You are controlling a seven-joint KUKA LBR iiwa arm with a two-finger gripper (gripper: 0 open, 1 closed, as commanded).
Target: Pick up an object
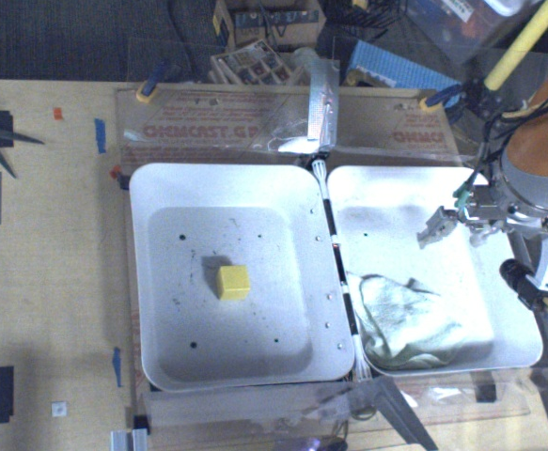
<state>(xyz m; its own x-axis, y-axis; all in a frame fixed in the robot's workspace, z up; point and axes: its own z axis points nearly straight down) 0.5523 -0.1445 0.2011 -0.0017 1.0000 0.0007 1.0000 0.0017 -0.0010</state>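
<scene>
Yellow block (234, 282) lay near the middle of the left bin (161, 195), apart from its walls, with dark specks scattered on the floor around it. Nearer the front of the right bin (377, 191) sat a crumpled white cloth (414, 322). Farther back, above that bin's right side, the gripper (461, 225) hung with its fingers spread and nothing between them.
</scene>
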